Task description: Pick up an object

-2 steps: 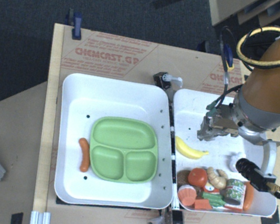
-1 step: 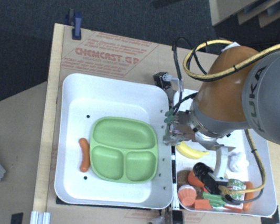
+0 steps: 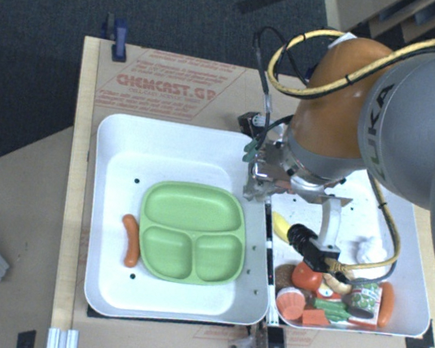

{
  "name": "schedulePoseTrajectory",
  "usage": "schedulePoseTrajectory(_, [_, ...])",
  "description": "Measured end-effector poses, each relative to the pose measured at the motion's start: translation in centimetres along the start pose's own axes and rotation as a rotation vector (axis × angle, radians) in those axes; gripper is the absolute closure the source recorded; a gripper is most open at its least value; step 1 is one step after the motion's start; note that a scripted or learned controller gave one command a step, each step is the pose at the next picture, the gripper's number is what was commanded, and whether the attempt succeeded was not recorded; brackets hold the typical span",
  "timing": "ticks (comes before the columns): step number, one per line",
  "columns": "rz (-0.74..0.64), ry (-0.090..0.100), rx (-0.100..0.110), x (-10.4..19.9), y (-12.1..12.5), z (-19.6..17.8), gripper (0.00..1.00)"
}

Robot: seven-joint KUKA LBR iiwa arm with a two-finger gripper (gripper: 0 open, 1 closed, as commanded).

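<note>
While the arm crowds the right bin's inner edge, grip unreadable, bare white floor rings the green plate.

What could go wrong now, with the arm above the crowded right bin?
1. The toy tomato, the carrot and other toy foods lie packed together in the right bin; a grasp may catch two pieces or none.
2. The arm hides much of that bin, so a failed grasp may pass unseen.

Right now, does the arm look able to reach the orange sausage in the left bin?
Probably yes. The sausage lies in the left bin beside the green divided plate, nothing over it. The arm hangs above the right bin and would cross the plate.
</note>
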State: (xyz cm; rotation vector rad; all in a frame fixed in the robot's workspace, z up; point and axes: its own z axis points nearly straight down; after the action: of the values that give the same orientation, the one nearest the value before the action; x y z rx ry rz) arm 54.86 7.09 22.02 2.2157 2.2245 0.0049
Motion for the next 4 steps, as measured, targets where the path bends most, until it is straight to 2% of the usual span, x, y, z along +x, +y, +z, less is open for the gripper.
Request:
schedulePoseTrajectory(1, [-0.007,0.003,0.003,10.1,2.0,2.1,1.00])
schedulePoseTrajectory(2, [0.012,-0.006,0.002,1.7,6.5,4.7,1.00])
schedulePoseTrajectory(3, [0.002,-0.001,0.001,3.5,6.7,3.6,1.00])
schedulePoseTrajectory(4, [-0.006,0.003,0.001,13.2,8.0,4.3,1.00])
